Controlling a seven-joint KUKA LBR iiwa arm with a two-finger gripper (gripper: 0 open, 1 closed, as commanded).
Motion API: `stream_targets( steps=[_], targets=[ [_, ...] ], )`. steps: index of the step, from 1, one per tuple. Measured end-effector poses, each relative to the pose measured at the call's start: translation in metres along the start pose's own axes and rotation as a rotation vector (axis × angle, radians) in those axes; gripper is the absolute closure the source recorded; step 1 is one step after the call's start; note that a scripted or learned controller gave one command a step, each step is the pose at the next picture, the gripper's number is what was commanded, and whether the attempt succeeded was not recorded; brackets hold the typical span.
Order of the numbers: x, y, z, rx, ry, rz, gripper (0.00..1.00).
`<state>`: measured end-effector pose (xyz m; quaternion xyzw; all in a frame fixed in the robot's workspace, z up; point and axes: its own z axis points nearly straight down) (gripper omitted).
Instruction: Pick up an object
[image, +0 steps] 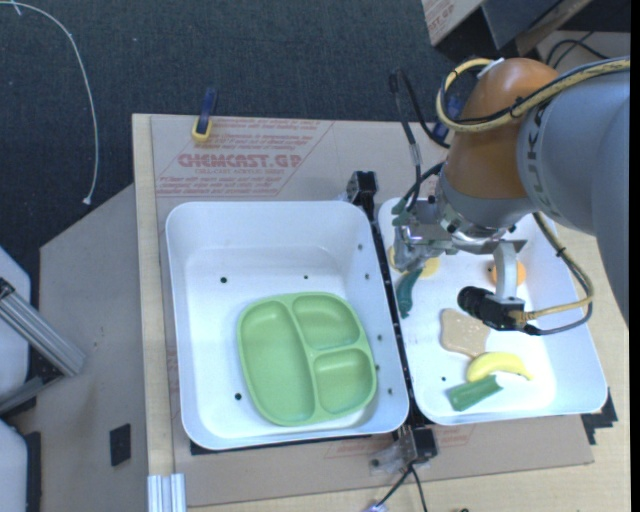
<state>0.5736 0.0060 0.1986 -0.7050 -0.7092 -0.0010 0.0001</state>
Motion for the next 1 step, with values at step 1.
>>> stream_targets(
  steps=[1],
  targets=[
    [0.0422,0.0157,-0.0081,-0.002,0.000,0.001,1.00]
  ],
)
